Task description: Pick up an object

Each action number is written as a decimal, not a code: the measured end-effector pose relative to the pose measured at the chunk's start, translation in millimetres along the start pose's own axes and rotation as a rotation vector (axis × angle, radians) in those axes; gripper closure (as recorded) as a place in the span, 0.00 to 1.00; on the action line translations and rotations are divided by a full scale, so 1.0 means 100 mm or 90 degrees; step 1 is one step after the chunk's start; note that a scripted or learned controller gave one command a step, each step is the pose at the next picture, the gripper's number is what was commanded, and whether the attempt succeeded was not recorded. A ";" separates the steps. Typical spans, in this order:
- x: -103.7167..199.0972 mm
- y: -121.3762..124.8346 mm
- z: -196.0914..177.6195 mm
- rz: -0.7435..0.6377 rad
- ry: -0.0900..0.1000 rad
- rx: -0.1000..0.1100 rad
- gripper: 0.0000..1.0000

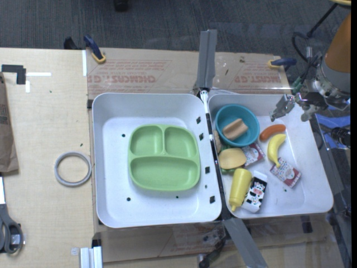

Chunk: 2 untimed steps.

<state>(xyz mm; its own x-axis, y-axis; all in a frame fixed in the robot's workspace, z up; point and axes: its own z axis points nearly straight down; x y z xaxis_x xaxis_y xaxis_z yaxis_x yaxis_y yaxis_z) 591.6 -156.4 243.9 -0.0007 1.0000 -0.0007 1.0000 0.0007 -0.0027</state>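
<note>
The metal end effector, fingers spread and holding nothing, hangs over the glossy right bin near a curved banana.

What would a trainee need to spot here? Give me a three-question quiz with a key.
1. True or false: the green divided plate lies in the same bin as the banana.
2. Which item sits in the blue bowl: A bread-like piece, B banana, C yellow cup?
3. Over which bin does the gripper hover?

Key: 1 false; 2 A, the bread-like piece; 3 the right bin, near its far right corner.
</note>
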 end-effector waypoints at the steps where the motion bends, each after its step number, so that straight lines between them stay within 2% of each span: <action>1: 0.26 0.22 1.40 -0.163 -0.001 -0.008 0.00; 2: 0.24 0.23 1.30 -0.161 -0.003 -0.010 1.00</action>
